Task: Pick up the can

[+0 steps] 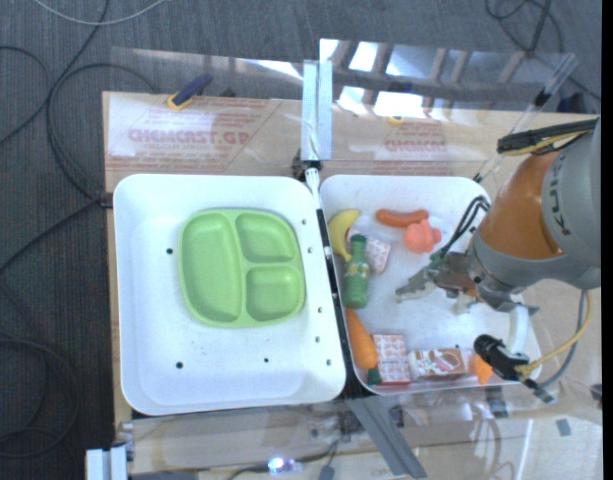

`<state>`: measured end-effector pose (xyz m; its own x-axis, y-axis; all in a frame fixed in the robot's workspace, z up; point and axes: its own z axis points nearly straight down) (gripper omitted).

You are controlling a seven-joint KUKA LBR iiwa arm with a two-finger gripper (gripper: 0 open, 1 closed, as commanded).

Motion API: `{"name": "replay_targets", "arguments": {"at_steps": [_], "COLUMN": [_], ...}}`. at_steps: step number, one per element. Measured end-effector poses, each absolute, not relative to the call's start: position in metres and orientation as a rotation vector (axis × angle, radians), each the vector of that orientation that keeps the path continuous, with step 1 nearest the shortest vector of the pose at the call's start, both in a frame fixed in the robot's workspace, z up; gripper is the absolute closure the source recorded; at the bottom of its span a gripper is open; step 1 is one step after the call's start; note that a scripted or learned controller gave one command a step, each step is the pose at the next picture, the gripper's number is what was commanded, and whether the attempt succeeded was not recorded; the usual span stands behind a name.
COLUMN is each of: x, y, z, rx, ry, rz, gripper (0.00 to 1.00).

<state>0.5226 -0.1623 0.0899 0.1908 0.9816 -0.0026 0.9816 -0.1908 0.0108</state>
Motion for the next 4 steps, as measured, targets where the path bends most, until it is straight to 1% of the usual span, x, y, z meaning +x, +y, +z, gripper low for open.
{"name": "replay_targets", "arguments": {"at_steps": [1, 2, 3, 4], "x": [0.524, 0.483, 0.485, 0.483], "y": [-0.161, -0.208, -0.161, -0.174], "z": [0.099, 0.120, 0.255, 0.114], "rx": [2.415, 2.646, 2.496, 2.320], "ry": [1.994, 1.696, 1.907, 2.126], "rz": [0.016, -0.004, -0.004, -0.001], "gripper": [1.00, 1.00, 1.00, 1.00]}}
